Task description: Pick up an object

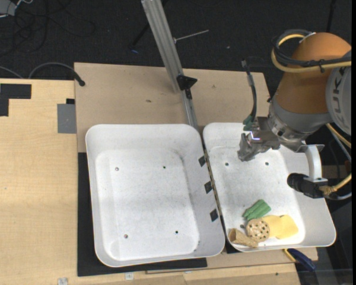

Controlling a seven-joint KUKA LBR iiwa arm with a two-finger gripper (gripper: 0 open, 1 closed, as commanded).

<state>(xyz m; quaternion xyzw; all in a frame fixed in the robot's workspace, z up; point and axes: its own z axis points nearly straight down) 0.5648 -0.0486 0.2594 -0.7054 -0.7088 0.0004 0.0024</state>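
- Worktop (41,177): light wood, carries two shallow white bins side by side.
- Arm (311,82): grey with an orange band, comes in from 3 o'clock and hangs over the upper part of the right bin.
- Left bin (98,153): white, a few dark dots on its floor, nothing to pick in there.
- Right bin (320,233): white, all the objects bunched at its 6 o'clock end.
- Claw (247,152): over the right bin toward 11 o'clock, well apart from the objects, nothing between the tips; too small and dark here, cannot tell whether it is apart or together.
- Yellow object (285,226): flat, at the bin's 5 o'clock, touching the round piece.
- Green object (257,209): tilted, just at 12 o'clock of the round piece.
- Round tan piece (257,228): waffle-like, dotted, middle of the cluster.
- Tan scrap (243,237): at 7 o'clock of the cluster, near the bin wall.
- Step, by my read: approach only, no grasp made yet.
- Next move calls for: travel toward 6 o'clock over the cluster, pick one target, descend. The green object looks easiest, it sits a bit clear. The others crowd each other, so there is a risk of a miss or a double grab.
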